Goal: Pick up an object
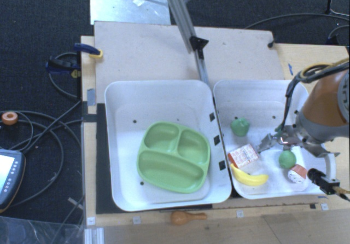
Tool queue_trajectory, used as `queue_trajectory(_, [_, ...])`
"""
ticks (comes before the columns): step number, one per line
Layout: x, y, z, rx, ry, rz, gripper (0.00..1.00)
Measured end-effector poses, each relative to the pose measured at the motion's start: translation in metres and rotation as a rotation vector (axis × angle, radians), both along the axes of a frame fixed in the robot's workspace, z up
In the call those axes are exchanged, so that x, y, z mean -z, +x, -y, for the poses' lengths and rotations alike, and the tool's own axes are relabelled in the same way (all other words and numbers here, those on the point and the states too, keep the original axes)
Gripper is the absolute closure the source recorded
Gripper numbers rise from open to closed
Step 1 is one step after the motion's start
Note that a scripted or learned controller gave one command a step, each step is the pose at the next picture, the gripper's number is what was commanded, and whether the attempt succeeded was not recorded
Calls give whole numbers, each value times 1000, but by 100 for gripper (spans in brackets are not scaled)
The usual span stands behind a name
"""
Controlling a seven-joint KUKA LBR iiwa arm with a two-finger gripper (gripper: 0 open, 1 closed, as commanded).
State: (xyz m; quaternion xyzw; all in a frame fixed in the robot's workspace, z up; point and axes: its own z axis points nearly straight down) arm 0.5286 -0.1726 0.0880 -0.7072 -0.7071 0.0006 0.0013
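Note:
The right bin holds a small green pepper-like toy, a red and white carton, a yellow banana, a green ball and a red and white piece. My gripper hovers low over this bin, between the carton and the green ball, just above and left of the ball. The grey arm with its orange band comes in from the right and hides the bin's right wall.
The left bin holds a green divided plate. A metal pole slants over the bench at the back. A wooden piece lies in front of the bins. Cables and a clamp are off to the left.

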Motion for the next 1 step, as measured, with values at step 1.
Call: queue_trajectory(1, [-14,2,1,0,-2,7,100])
